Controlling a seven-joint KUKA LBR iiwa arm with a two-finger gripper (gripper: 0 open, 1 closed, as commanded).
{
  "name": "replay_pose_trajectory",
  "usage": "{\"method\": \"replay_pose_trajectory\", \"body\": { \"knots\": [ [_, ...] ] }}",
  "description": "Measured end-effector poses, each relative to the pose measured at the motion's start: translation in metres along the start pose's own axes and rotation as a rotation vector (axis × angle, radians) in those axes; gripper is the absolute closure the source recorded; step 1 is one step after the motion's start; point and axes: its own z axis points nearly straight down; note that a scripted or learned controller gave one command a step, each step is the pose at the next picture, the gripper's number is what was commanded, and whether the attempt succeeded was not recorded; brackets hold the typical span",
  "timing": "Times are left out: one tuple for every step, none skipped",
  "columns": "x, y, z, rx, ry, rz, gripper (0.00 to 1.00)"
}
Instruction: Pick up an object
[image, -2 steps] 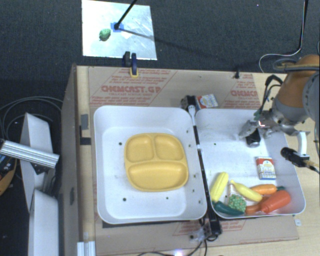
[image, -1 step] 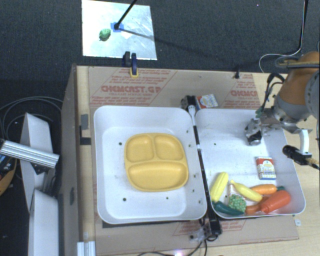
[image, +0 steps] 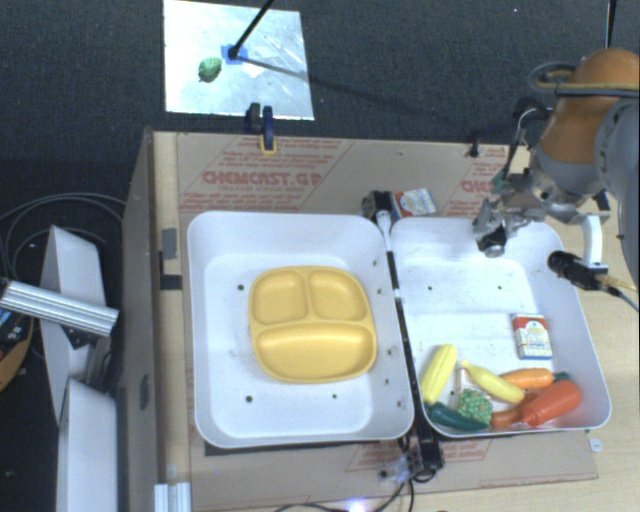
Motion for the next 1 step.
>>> {"method": "replay_pose_trajectory", "body": {
  "knots": [
    [0.0568,-0.045,-0.0621,0.003,0.001,0.0,1.0]
  ]
}}
